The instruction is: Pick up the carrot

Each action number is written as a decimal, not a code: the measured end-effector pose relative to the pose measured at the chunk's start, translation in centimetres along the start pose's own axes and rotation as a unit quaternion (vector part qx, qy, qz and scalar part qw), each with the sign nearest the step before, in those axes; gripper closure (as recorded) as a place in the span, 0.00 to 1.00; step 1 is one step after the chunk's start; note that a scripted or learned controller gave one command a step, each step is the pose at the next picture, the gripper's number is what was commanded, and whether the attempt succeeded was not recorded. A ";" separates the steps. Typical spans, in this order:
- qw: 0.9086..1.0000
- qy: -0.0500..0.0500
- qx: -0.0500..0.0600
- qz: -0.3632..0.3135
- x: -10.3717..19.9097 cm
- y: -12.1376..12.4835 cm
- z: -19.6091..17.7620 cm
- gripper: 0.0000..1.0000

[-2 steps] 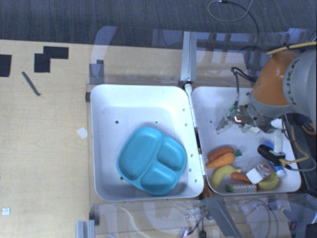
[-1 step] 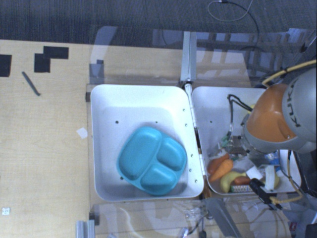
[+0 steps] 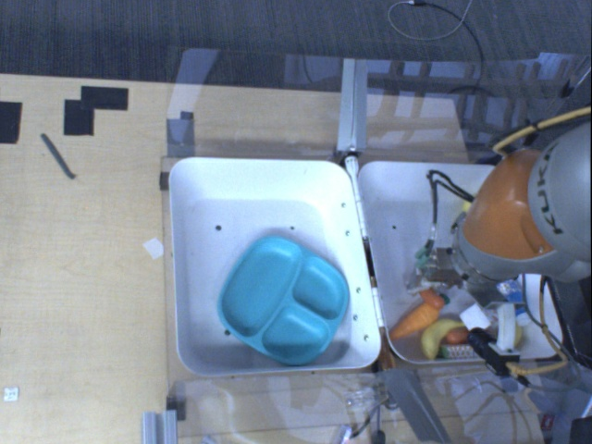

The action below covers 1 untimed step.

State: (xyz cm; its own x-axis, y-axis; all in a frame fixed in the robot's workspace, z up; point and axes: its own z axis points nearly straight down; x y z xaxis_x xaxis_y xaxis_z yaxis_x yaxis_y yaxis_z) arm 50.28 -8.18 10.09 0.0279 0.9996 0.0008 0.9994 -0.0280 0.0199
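The orange carrot (image 3: 416, 317) lies slanted near the front edge of the right bin (image 3: 398, 202), its thick end pointing up and to the right. My gripper (image 3: 433, 274) hangs just above that thick end, under the arm's orange band (image 3: 504, 215). I cannot see whether it touches the carrot.
A yellow banana (image 3: 438, 337) and a small red item (image 3: 456, 337) lie right beside the carrot. White and blue items (image 3: 507, 322) sit under the arm at the bin's right. A blue divided plate (image 3: 285, 299) rests in the left bin (image 3: 199, 248).
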 end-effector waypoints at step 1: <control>1.000 0.000 0.001 0.000 0.0 0.0 0.0 0.00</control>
State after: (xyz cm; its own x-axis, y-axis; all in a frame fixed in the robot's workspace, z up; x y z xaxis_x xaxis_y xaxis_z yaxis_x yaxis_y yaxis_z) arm 50.23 -8.18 10.05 0.0279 0.9996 0.0009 0.9994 -0.0279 0.0184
